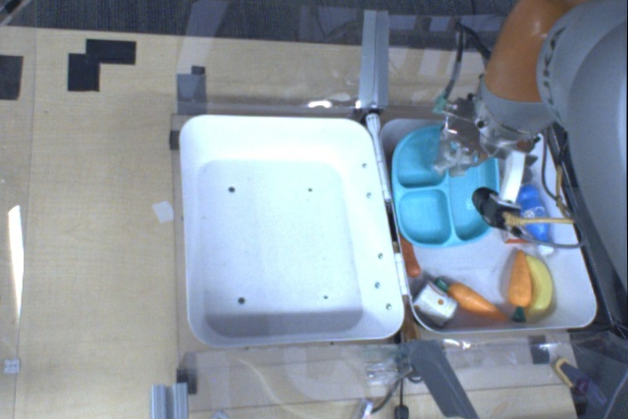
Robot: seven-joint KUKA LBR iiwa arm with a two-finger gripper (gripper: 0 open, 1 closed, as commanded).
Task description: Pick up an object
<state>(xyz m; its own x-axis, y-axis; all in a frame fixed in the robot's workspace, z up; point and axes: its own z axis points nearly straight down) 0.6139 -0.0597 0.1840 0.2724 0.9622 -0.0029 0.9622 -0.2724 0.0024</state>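
Note:
My gripper (457,152) hangs over the upper compartment of a blue divided tray (424,211) at the back of the right bin (579,314). Nothing shows between its jaws. In front of the tray lie a carrot (473,300), a small silver can (435,305), an orange fruit (518,281) and a yellow banana (540,286). A small blue item (531,202) sits to the right of the tray, partly hidden by the wrist. A thin red-orange piece (410,260) lies along the bin's left wall.
The left bin (280,221) sits beside the right one, with a metal divider post (372,64) between them at the back. The grey arm (584,83) covers the right bin's far right side. Bare wooden bench (88,240) stretches to the left.

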